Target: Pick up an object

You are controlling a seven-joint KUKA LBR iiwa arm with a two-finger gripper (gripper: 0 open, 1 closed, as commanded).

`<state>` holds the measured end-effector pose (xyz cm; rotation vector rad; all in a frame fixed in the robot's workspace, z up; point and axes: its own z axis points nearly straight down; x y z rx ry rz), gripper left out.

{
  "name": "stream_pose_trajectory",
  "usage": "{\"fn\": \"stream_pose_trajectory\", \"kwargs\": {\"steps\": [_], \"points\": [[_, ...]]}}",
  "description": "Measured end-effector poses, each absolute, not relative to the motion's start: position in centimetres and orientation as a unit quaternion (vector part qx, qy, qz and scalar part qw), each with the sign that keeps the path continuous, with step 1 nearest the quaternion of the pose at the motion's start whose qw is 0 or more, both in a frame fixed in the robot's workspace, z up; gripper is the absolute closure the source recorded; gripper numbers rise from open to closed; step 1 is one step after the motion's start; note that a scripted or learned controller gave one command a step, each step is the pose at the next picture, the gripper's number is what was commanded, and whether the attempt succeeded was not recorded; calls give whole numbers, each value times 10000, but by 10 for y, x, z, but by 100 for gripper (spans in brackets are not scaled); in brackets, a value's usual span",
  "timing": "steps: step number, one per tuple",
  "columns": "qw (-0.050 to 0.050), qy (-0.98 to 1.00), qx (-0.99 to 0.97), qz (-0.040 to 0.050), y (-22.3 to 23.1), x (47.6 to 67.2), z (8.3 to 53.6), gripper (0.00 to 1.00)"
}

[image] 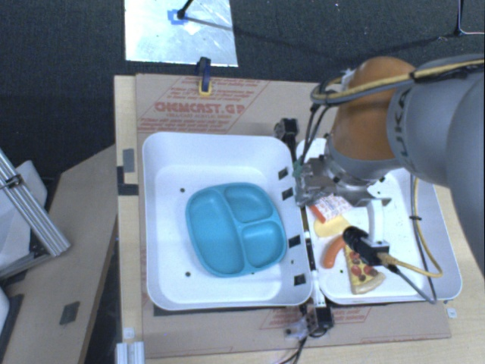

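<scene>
Two white bins sit side by side: a left bin (163,226) and a right bin (443,268). The left bin holds one blue divided plate (231,230) with three compartments. The right bin holds about four toy foods: one pizza slice (364,275), one orange sausage (332,254), one yellow piece (331,227), and one red-and-white piece (331,205). One robot arm (394,120) reaches over them.

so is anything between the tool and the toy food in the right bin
Nothing visible. The tool sits low over the right bin, right above the red and white packet. The yellow piece, sausage and pizza slice lie just beyond, uncovered.
</scene>
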<state>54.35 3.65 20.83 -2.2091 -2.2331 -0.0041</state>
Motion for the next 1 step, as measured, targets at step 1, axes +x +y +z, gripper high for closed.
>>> {"fn": "stream_pose_trajectory", "kwargs": {"steps": [1], "points": [[-1, -7110, -7032, -18, 93, 535, 224, 100]]}}
